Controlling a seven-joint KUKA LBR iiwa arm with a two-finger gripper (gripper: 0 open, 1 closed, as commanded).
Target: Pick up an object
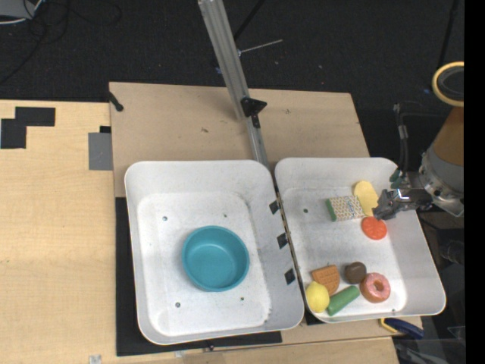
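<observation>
From the camera above the worktop (45, 203), the grey arm (447, 165) reaches in from the right, and its fingers (388, 203) hang low over the right bin (318, 174), near that bin's right wall. Whether they are parted or closed I cannot tell; they are small and dark against the white, and nothing can be made out between them.

The toys lie loose in the right bin, scattered flat, as things tipped in for grasping tries would lie. No single one is named by the task, so the likely targets are those nearest. A red-orange round piece (374, 228) lies just below the fingers and slightly to their left, very close and perhaps touching. A yellow oblong piece (366, 196) lies just to their left, and beyond it a speckled block with a green end (343, 208).

Well below the fingers, along the bin's near edge, sits a cluster: a pink ring (376, 287), a brown lump (355, 271), an orange wedge (326, 277), a lemon (317, 298) and a green stick (342, 299), packed tight enough that a clean grip there looks harder.

The left bin (151, 184), far to the left of the fingers, holds a teal bowl (216, 258), upright and alone.
</observation>
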